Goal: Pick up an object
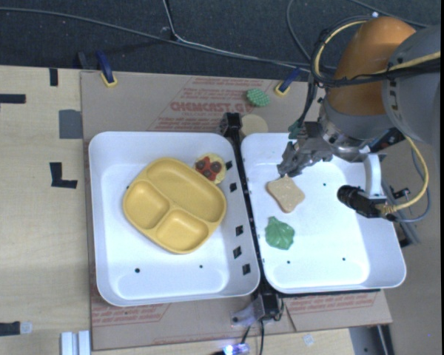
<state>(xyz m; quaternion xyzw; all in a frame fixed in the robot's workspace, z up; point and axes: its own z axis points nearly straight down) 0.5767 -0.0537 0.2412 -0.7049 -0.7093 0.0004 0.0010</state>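
In the right bin [355,265] lie a tan slice of toast [285,194] and, below it, a green leafy piece [279,234]. My gripper [290,166] hangs over the bin's upper left part, its dark fingers pointing down-left, just above the toast's top edge. Nothing shows between the fingers. The left bin [111,272] holds a yellow divided plate [175,204], and a small dark red and yellow item [210,167] sits at the plate's upper right corner.
A green knobbly object [257,97] lies on the cardboard behind the bins. A black divider [240,191] runs between the two bins. Cables loop around the wrist at the right, and a black cylindrical part [355,200] juts over the right bin.
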